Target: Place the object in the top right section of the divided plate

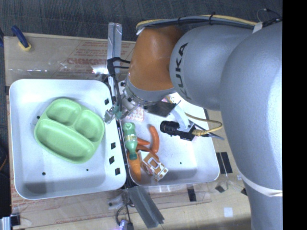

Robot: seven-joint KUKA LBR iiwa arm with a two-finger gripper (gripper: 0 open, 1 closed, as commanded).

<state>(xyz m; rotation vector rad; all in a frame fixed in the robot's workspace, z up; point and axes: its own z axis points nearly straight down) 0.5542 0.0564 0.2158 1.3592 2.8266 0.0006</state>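
Observation:
A light green divided plate (69,131) lies tilted in the left bin (29,176); its two small sections face the bin's far side and its large section faces the near side, all of them bare. My gripper (116,112) hangs below the orange wrist band at the wall between the two bins, just right of the plate's top right section (89,121). Just below the gripper, in the right bin (201,169), lie a green bottle (128,135), a red sausage (154,137), an orange carrot-like piece (135,167) and a small patterned box (155,167).
The big grey arm (225,66) covers the far part of the right bin. A black cylinder with a yellow cable (176,128) hangs off the wrist. A grey bar (114,37) stands behind the bins, and a blue clip (20,36) lies at the far left.

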